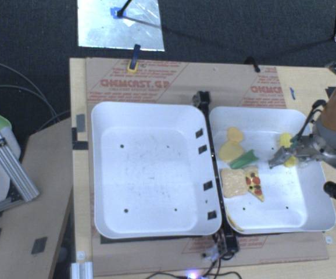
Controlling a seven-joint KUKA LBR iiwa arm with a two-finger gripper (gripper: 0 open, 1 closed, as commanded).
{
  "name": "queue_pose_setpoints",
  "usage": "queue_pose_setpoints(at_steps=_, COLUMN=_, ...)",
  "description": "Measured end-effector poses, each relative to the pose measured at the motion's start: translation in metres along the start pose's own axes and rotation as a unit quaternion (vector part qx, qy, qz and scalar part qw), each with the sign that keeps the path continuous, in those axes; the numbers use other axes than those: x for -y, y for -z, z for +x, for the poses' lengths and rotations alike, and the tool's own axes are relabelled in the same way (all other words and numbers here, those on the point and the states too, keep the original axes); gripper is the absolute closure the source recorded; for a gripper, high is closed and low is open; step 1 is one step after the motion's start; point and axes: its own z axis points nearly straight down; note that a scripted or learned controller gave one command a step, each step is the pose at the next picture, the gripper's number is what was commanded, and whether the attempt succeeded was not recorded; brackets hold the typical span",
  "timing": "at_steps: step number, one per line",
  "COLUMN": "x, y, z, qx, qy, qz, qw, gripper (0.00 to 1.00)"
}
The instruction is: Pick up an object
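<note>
The right bin (pixel 284 217) holds several toy food pieces. Two yellow pieces (pixel 232 150) lie near its left wall, with a green piece (pixel 243 159) beside them. Below these lie a beige flat piece (pixel 233 183) and a pizza slice (pixel 254 184). A small yellow object (pixel 286 139) sits further right. My gripper (pixel 279 158) reaches in from the right, low over the bin's middle, just below that small yellow object. Another bit of yellow (pixel 290 162) shows against the gripper's body; whether it is held is unclear.
The left bin (pixel 150 112) stands beside the right one, a black clip strip (pixel 206 156) joining them. Both rest on a cardboard sheet (pixel 156 80). A metal frame (pixel 5 156) stands at the far left.
</note>
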Motion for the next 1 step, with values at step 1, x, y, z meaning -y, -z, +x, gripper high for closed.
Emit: queue_pose_setpoints(at_steps=1, x=0.0712, y=0.0739, z=0.0854, qx=-0.001, qy=0.006, qz=-0.007, qw=1.0000, gripper=0.00)
